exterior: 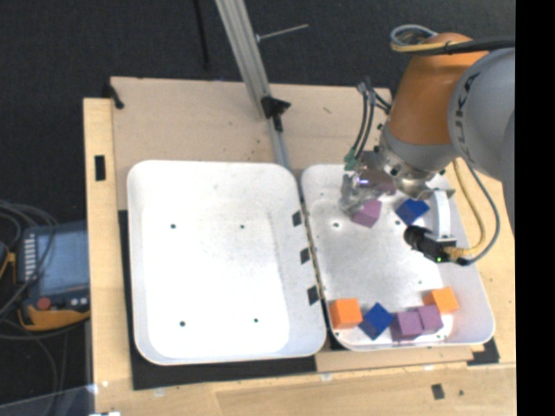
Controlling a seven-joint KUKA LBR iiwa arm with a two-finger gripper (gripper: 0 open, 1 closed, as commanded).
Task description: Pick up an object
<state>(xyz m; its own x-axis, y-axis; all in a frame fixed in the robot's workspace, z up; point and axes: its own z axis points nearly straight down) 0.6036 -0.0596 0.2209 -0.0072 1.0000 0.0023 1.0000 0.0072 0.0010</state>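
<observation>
Left bin (217, 258): bare white floor, no writing readable. Right bin (381, 271): gripper (362, 199) low over the far end, pink cube (368, 212) right at its tips, touching or just under, slightly nearer the camera. Cannot tell whether gripped or merely beside. Blue cube (413, 209) just right of that. Along the near wall, well apart: orange, blue, purple, orange cubes. Part of "KUKA" lettering on the arm.

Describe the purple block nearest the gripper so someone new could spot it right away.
Look in the right bin, at its far end under the grey and orange arm. The purple block lies just below the gripper, apart from the two purple blocks grouped at the near edge.
</observation>
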